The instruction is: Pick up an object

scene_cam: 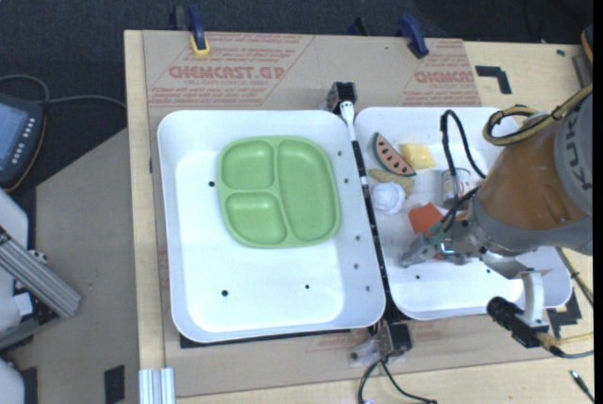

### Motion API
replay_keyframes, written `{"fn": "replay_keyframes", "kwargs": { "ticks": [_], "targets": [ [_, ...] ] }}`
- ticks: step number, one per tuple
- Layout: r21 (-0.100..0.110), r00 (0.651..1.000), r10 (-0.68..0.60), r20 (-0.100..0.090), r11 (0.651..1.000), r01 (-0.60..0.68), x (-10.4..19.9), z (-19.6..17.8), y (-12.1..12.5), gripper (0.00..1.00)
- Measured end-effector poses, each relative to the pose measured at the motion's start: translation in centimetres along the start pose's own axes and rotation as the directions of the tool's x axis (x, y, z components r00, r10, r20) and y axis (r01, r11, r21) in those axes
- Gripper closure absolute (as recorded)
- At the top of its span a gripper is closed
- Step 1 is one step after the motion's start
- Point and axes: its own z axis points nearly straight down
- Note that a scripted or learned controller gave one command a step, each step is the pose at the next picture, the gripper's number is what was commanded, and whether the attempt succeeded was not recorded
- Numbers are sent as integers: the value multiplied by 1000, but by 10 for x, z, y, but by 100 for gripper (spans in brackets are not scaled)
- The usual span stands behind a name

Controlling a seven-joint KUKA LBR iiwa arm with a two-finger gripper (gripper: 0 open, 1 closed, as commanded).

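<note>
Two bins: left bin [188, 233] has free floor around green tray [280, 190]; gripper [421, 251], grip state unclear, in crowded right bin [443, 298].

left bin [188, 233] | green divided plate [280, 190] inside | blue clamps [196, 24]

Two bins [188, 233] are white; the divided plate [280, 191] is pale green; the watermelon slice [393, 154] shows red flesh with dark seeds; a block [417, 154] is yellow; another [424, 217] is orange-red; the counter [236, 68] is tan with red lettering.
</note>
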Motion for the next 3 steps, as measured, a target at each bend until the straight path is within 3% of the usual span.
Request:
{"fn": "replay_keyframes", "kwargs": {
  "ticks": [1,3],
  "targets": [
    [-5,1000,2,1,1000,-2,0,-12,1,100],
    [-12,1000,-2,4,1000,2,11,-126,8,100]
  ]
}}
